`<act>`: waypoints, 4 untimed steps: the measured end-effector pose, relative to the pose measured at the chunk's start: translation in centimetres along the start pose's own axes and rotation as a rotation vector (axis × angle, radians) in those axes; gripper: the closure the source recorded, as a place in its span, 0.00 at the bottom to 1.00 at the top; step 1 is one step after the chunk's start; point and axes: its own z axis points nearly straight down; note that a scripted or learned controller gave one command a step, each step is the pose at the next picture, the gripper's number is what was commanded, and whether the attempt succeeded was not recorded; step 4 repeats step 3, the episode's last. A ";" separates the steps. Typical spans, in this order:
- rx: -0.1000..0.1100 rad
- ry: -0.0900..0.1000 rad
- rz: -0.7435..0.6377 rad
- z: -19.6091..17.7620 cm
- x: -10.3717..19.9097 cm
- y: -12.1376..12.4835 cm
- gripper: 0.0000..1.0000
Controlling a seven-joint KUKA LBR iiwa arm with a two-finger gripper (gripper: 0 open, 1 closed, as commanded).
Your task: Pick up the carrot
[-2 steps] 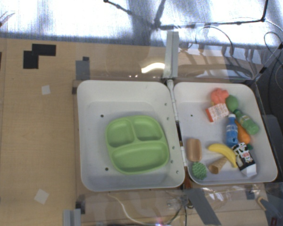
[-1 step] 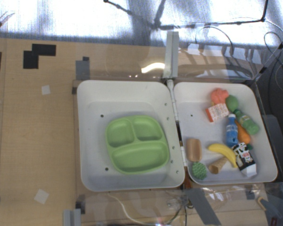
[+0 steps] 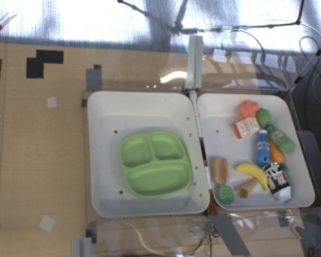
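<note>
Carrot, small, orange and plastic (image 3: 276, 153), lies in the shallow white bin on the view's right (image 3: 220, 123), toward that bin's outer side. It is wedged between the blue plastic bottle (image 3: 262, 150) and the green plastic bottle (image 3: 281, 140), touching both, and its lower end nearly meets the black-and-white cow-patterned carton (image 3: 278, 180). A curved yellow toy banana (image 3: 252, 172) lies just beside the carton, with a tan cone (image 3: 247, 187), a green knobbly ball (image 3: 226, 194) and a tan bread-like piece (image 3: 220, 169) near the bin's front edge. Farther back sit a red-and-white box (image 3: 247, 127), a coral lumpy toy (image 3: 249, 108) and a green rounded toy (image 3: 263, 116). The white bin on the view's left (image 3: 104, 143) bears a green divided plastic plate (image 3: 156, 164).
</note>
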 end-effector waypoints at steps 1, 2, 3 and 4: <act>-0.005 -0.012 -0.004 -1.4 -0.2 0.2 1.00; -0.009 -0.024 -0.007 -2.7 -0.4 0.4 1.00; 0.044 0.172 -0.153 8.7 12.5 15.0 1.00; 0.044 0.172 -0.153 8.7 12.5 15.0 1.00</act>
